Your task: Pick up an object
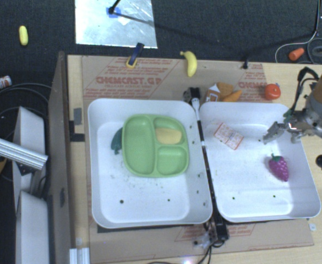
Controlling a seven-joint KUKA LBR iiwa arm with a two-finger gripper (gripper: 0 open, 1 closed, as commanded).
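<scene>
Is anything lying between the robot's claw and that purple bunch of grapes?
No. In the camera view, just bare white bin floor separates the gripper from the purple grapes below it.

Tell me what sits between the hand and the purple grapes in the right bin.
Nothing visible. The hand hangs over the right bin, and the purple grapes lie just below it in the view, with bare white floor between. The red-and-white packet lies off to the side.
</scene>
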